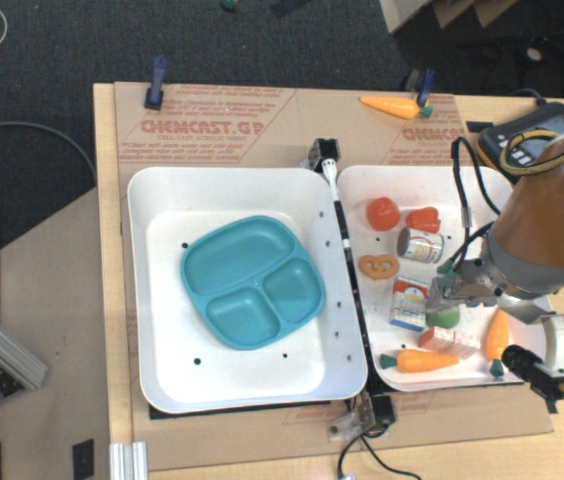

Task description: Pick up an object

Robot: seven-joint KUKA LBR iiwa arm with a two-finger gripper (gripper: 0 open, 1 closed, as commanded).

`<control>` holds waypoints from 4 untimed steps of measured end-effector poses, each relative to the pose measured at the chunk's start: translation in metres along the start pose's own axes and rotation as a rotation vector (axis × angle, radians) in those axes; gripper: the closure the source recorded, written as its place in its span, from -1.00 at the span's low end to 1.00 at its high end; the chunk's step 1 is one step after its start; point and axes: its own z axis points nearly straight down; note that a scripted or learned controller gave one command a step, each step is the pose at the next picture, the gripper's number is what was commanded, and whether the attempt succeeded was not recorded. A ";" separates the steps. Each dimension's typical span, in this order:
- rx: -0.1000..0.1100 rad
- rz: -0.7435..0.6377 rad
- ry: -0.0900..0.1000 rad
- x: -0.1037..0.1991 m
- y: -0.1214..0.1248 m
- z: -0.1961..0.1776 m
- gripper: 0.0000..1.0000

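Seen from above at a slant: bench point(262, 118) of pale board, bearing two shallow white bins side by side. Left bin point(152, 298) holding a teal divided tray point(252, 280), three compartments, lying near its middle. Right bin point(357, 183) crowded with small things: red cup point(383, 212) and red block point(423, 219) at the far end, small can point(421, 248) on its side just nearer, pretzel point(378, 265) to the left, blue-and-white carton point(409, 304) near the middle, carrot point(426, 361) lying along the near edge, orange piece point(497, 335) at the right. Second carrot point(389, 106) outside the bins, on the far bench. Grey arm point(547, 233) with orange band reaching in from the right, low over the right bin. Gripper point(449, 296) down among the things, just right of the carton, touching or nearly touching a green piece point(444, 318); cannot tell the spread of the grip, nor anything caught in it. Judged step: descent finished, grasp about to be made or tried, likely target the green piece or the carton. Next move calling for a firm close, then a straight lift clear of the neighbours.
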 end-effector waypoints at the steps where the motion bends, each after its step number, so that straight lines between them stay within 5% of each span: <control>1: -0.005 -0.007 0.000 0.038 0.001 -0.083 1.00; 2: -0.007 -0.013 0.004 0.119 0.001 -0.156 1.00; 3: -0.001 -0.003 0.000 0.114 0.001 -0.162 1.00; 4: 0.005 -0.006 0.002 0.156 -0.001 -0.156 1.00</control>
